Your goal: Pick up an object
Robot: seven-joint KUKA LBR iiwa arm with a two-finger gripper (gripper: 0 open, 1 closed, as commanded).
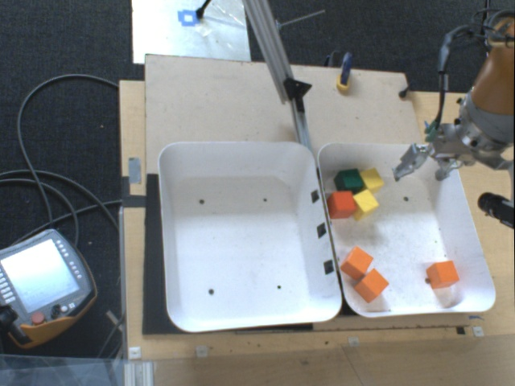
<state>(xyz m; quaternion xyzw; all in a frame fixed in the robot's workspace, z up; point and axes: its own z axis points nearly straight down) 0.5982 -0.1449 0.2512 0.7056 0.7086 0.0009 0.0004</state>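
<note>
Two white bins sit on a bench: left bin (241,240), then right bin (467,240) with green (348,180), yellow (371,178), red (341,204) and orange blocks (442,274); gripper (424,165) hovers over its far edge, fingers spread, holding nothing

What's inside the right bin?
The right bin holds a green block, two yellow, one red and three orange. The gripper hovers above, covering little.
</note>
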